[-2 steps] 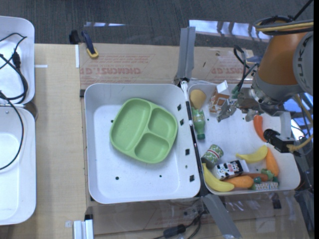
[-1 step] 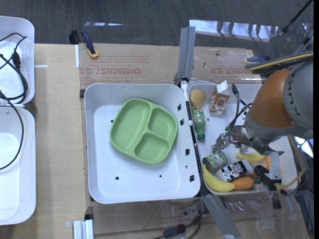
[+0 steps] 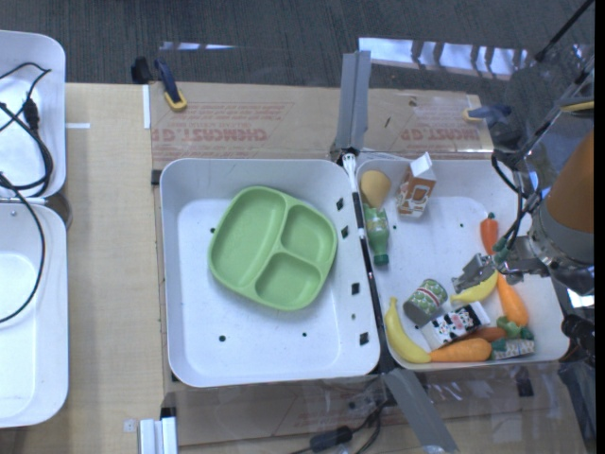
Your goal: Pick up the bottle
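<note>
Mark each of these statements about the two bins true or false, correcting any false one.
1. The green bottle lies in the right bin, against the divider. True.
2. The green plate sits in the right bin. False: it lies in the left bin.
3. The gripper is over the bottle. False: it is toward the right bin's right side, near a banana.
4. A small carton stands near the right bin's far wall. True.
</note>
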`<action>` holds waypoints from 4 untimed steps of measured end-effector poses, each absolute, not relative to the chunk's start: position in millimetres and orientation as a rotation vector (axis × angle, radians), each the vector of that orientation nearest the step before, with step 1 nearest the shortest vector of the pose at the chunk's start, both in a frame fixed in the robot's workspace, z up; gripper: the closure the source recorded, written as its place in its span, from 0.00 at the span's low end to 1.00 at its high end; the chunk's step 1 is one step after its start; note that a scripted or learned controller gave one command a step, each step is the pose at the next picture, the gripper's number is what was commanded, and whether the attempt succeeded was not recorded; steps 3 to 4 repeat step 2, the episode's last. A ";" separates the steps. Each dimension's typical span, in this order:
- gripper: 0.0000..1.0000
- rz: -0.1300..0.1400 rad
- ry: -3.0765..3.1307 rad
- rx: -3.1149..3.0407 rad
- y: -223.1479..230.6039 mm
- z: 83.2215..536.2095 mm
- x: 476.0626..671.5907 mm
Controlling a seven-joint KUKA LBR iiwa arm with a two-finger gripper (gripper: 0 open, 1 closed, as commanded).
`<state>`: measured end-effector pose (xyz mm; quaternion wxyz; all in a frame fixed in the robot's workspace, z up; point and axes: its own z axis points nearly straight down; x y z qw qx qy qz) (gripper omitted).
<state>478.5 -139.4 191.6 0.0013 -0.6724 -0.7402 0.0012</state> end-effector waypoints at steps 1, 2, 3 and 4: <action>0.00 0.003 -2.287 -2.151 -143.4 89.5 533.0; 0.00 0.004 -2.201 -2.238 -109.2 89.1 552.8; 0.00 0.004 -2.201 -2.238 -109.2 89.1 552.8; 0.00 0.004 -2.201 -2.238 -109.2 89.1 552.8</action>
